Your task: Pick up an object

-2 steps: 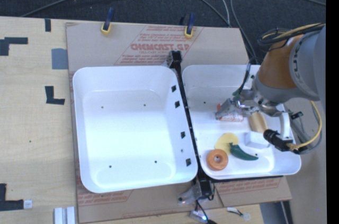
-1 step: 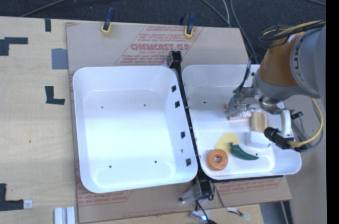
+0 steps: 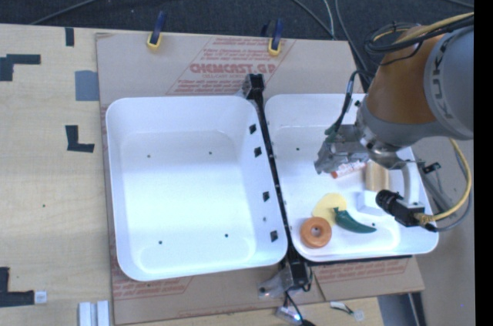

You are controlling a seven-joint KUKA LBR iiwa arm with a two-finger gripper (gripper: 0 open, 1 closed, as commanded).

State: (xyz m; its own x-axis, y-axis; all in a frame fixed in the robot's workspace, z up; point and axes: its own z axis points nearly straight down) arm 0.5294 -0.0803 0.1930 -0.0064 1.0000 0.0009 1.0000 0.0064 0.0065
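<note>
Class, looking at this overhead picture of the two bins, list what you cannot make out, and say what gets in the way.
- Gripper: its grasping end is blurred and too small to read.
- Red-and-white item: mostly hidden under the gripper.
- Tan block: partly covered by the arm.
- Yellow piece: overlapped by the orange ring and green pepper.

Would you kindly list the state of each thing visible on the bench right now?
Grey two-finger gripper: low over the right white bin.
Round orange object: lying loose in the right bin.
Yellow object: lying loose beside the orange one.
Dark green curved object: lying loose beside the yellow one.
Left white bin: flat on the bench.
</note>
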